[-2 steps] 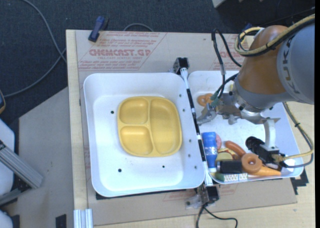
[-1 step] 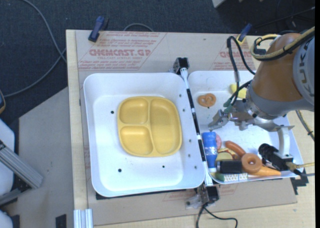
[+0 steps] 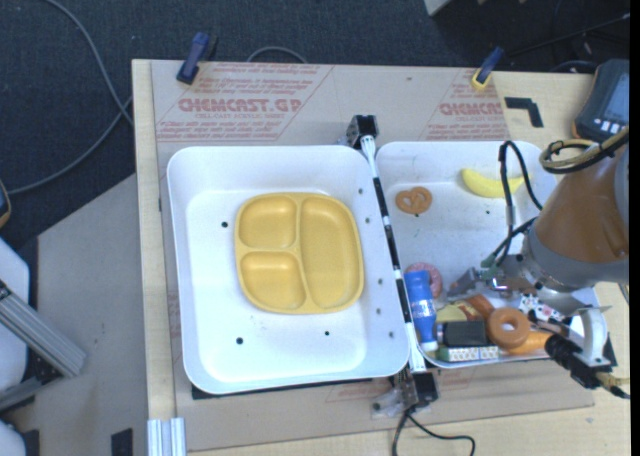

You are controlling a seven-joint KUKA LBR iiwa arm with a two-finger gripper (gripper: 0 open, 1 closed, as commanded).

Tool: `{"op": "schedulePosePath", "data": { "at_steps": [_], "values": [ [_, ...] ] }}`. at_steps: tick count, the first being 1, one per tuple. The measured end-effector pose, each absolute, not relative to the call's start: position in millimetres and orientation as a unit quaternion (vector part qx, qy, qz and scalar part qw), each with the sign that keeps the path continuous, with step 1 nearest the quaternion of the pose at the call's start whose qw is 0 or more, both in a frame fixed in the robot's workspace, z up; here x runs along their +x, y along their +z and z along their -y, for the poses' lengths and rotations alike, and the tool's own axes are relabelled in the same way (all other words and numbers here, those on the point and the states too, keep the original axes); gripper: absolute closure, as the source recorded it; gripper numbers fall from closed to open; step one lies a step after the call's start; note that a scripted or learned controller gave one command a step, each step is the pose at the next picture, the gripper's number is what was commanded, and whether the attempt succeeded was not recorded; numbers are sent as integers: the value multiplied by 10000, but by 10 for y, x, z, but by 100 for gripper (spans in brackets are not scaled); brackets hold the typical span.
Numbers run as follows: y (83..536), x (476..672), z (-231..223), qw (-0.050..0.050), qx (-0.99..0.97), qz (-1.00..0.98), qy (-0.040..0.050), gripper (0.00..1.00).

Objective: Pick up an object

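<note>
Robot arm [image 3: 585, 234] low over the right bin [image 3: 440, 159], gripper [image 3: 520, 294] above the orange ring [image 3: 510, 327], blue tube [image 3: 421, 304] left of the ring, finger state impossible to tell

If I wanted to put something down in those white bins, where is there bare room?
In the left bin, bare white floor rings the yellow divided plate, widest along the near edge. In the right bin, there is open floor between the pretzel, the banana and the near pile. The near end is crowded: blue tube, donut and the arm above.
</note>
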State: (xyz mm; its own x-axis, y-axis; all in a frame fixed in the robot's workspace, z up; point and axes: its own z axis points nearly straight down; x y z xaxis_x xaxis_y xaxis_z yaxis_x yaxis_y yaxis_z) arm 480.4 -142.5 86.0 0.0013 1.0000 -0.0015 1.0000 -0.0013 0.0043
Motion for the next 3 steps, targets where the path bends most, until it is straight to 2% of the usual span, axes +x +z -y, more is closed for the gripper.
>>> {"op": "schedulePosePath", "data": {
  "at_steps": [1,2,3],
  "values": [
    [1989,4803,2129,12,7076,-7066,0,0],
    [980,4910,2156,38,7075,-7067,16,0],
    [1037,5308,1412,23,7065,-7077,25,0]
  ]
}}
